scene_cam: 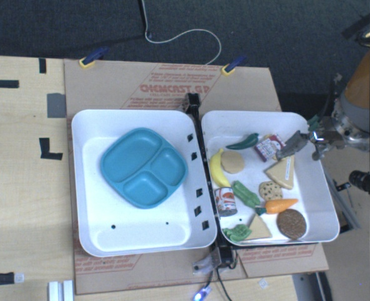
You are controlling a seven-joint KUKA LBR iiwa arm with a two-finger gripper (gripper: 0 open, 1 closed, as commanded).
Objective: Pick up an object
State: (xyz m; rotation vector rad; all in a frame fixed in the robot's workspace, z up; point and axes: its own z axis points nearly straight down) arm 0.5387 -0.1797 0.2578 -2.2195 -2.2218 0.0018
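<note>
Resting on cardboard (172, 86): 2 bins (84, 168).

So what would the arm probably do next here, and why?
Probably lower a little onto the cheese wedge. The gripper hovers at the right bin's upper right, just above that wedge, with nothing seen in it, and all the toy food lies in that bin.

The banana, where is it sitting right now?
The banana lies in the right bin, along its left wall next to the divider, just left of a round tan cookie and above a small can.
</note>
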